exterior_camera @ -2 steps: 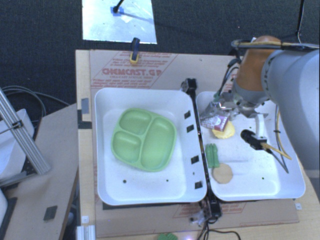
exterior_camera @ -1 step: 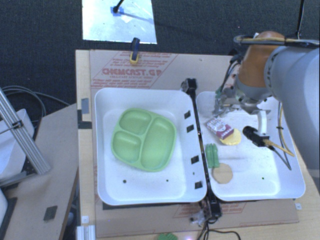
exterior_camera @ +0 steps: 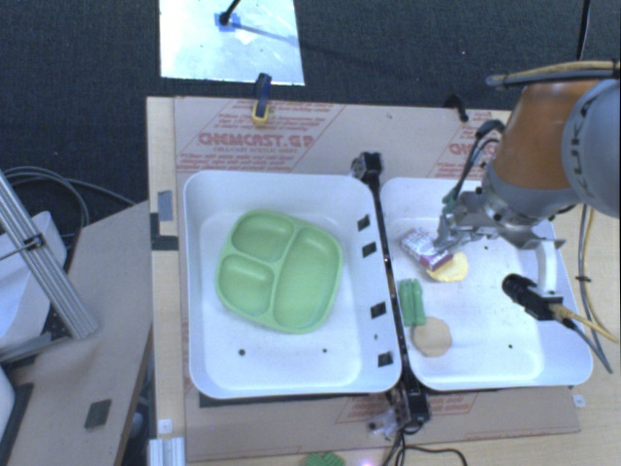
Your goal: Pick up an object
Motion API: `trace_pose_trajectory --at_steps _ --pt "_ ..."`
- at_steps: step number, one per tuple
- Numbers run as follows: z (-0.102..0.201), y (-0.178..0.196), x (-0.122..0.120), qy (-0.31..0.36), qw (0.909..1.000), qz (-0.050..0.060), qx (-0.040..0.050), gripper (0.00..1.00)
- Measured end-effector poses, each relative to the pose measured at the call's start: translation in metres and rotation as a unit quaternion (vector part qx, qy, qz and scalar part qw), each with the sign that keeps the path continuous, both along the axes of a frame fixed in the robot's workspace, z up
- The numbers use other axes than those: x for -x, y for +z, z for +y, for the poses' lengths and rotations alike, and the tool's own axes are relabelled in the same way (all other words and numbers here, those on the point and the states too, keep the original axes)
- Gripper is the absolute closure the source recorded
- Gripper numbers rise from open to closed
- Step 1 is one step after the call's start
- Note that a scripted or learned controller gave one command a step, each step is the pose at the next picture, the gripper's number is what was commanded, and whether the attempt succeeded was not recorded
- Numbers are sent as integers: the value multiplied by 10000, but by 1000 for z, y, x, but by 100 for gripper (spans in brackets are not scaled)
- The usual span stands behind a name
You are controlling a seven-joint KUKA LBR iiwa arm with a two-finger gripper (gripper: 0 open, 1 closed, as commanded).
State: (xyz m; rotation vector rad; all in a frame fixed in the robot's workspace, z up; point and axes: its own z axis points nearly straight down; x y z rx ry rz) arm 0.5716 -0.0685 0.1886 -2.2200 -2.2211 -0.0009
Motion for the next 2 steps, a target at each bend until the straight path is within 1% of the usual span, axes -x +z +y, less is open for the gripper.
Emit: trace_pose_trajectory --at_steps 1,2 --pt "-1 -4 -3 4 10000 -11 5 0" --pt "-16 -69 0 -3 10000 15 7 0"
